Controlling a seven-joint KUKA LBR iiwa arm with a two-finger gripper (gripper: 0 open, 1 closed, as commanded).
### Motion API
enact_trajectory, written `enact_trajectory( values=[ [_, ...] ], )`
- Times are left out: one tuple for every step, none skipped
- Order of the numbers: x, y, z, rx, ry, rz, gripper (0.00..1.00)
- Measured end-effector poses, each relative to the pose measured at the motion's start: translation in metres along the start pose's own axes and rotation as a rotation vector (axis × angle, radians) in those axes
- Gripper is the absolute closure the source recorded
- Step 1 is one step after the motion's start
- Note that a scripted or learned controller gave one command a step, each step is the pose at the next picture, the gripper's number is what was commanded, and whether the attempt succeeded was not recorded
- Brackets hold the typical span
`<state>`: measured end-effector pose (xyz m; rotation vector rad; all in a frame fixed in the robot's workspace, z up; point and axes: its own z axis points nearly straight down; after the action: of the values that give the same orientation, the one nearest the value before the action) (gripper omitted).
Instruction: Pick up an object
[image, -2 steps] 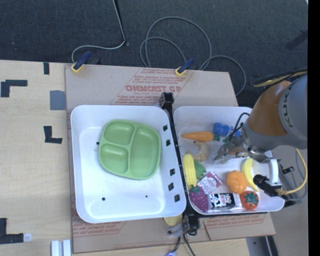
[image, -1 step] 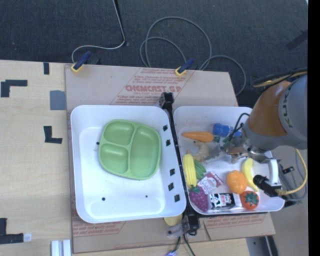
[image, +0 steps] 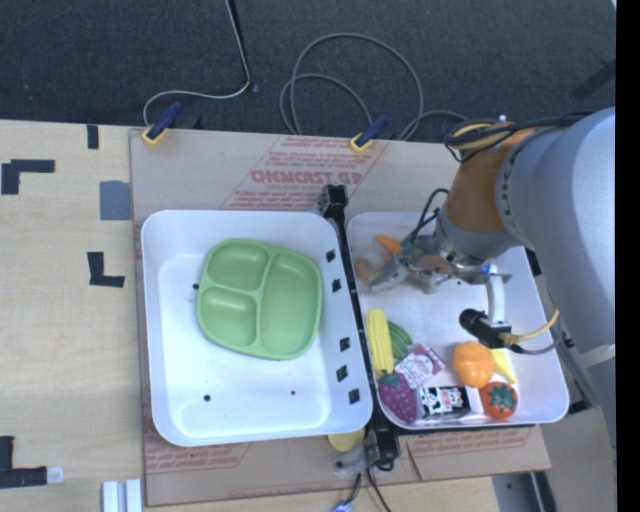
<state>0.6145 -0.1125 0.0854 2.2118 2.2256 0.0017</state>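
Note:
My gripper (image: 392, 272) is low over the far left part of the right bin (image: 545, 300), blurred. A small orange piece (image: 387, 242) lies just beyond it, near the bin's far wall. In the near half of that bin lie a corn cob (image: 378, 340), a green item (image: 401, 336), purple grapes (image: 398, 396), a pink packet (image: 421, 362), a small black-and-white carton (image: 441, 401), an orange fruit (image: 472, 362), a yellow piece (image: 505, 367) and a red tomato (image: 500, 400). None of these is at the gripper.
The left bin (image: 165, 300) holds a green divided plate (image: 260, 298). A black divider (image: 345, 310) runs between the bins. The arm's grey body (image: 575, 220) covers the right bin's far right corner. Cables (image: 340, 70) lie on the dark floor beyond the bench.

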Motion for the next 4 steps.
enact_trajectory(
  values=[
    [0.0133, 0.0484, 0.0021, 0.028, 0.0, 0.007, 0.0],
    [0.0124, 0.0492, 0.0016, 0.03, 0.002, 0.009, 0.0],
    [0.0126, 0.0492, 0.0016, 0.03, 0.001, 0.009, 0.0],
    [0.0138, 0.049, 0.0016, 0.029, -0.002, 0.012, 0.0]
  ],
)
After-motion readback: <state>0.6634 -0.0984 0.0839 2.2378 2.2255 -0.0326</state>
